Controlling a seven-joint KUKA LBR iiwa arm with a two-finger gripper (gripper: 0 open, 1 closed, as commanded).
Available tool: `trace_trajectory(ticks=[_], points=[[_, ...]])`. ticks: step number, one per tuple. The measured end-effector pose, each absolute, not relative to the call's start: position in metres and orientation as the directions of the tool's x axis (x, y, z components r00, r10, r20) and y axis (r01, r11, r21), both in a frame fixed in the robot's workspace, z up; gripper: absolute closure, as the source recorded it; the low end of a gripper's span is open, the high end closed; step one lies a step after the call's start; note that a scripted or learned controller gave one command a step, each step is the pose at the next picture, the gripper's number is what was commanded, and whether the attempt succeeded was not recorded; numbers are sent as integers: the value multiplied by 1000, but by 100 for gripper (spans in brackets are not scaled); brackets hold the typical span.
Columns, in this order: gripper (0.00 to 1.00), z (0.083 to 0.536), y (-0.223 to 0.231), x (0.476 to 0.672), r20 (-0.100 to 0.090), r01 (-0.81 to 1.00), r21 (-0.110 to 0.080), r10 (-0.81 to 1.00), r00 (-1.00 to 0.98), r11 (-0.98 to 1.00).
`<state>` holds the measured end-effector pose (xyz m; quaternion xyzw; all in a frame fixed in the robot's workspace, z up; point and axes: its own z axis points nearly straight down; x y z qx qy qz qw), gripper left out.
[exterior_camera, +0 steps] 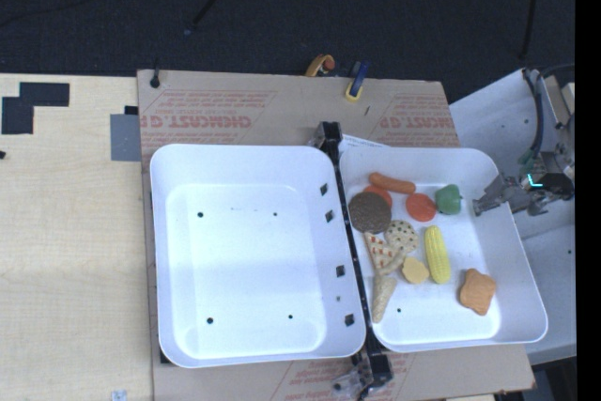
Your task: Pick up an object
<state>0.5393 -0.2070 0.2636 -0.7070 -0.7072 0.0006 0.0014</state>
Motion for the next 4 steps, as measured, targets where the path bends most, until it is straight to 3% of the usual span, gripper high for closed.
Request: trace_trajectory(ticks=[1,2,3,4], points=[[0,80,-188,536,2,1000,-5,1000,-1,1],[100,97,-190,537,3,1000,-5,1000,4,-4],[100,116,-117,555,3,1000,-1,1000,-6,6],[100,210,-43,603,2,1000,8,1000,-9,9]])
